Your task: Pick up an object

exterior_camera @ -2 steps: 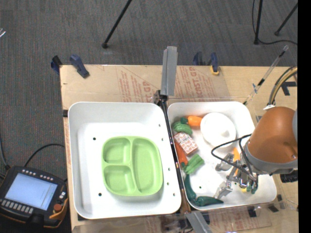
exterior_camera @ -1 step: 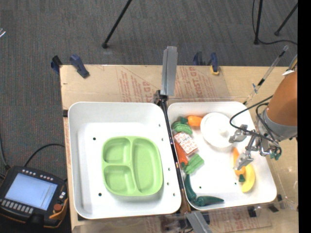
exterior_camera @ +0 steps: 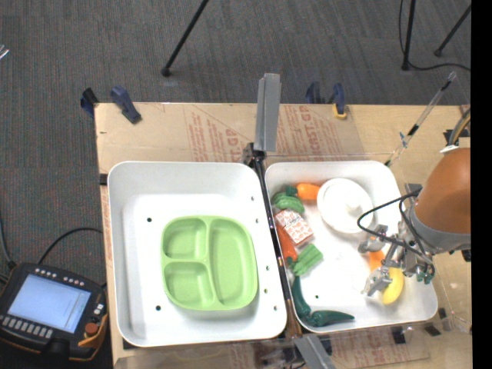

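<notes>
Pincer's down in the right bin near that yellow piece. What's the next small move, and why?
Probably ease the pincer slightly toward the yellow piece before any closing. It sits at that piece's left edge, off its middle, with an orange item crowding close by in the right bin.

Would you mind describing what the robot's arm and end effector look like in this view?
The arm enters from the view's right as a rounded orange section above a grey wrist. A thin black cable loops out from the wrist over the right bin. The end effector is a small grey metal assembly with slim fingers; no markings are legible.
</notes>
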